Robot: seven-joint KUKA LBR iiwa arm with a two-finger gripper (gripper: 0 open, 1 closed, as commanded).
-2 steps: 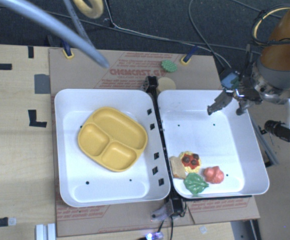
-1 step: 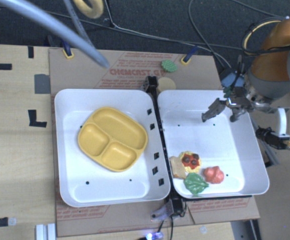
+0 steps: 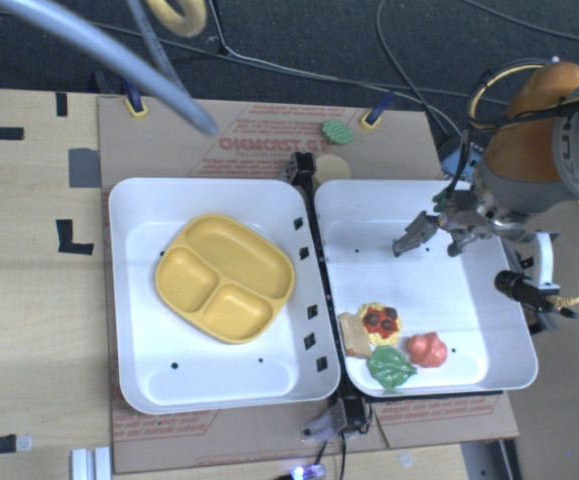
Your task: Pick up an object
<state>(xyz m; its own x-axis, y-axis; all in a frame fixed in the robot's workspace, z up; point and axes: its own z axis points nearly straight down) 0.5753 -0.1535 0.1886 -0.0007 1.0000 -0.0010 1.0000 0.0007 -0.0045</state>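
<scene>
Bins sit side by side on the cardboard-covered bench point(image 3: 259, 148). The left shallow white bin point(image 3: 134, 368) holds a yellow plastic divided tray with three compartments point(image 3: 225, 277), lying tilted near the bin's middle. The right shallow white bin point(image 3: 504, 363) has four small toy foods bunched at its near edge: a tan flat piece point(image 3: 353, 334), touching a yellow piece with red spots point(image 3: 379, 320), a green leafy lump point(image 3: 391, 368) below them, and a red rounded piece point(image 3: 427, 349) just beside the green one. Farther back in this bin, well apart from the foods, the grey two-finger gripper point(image 3: 434, 236) hangs with its fingers spread wide, nothing between them. The orange-banded arm point(image 3: 534, 128) reaches in behind it.
</scene>
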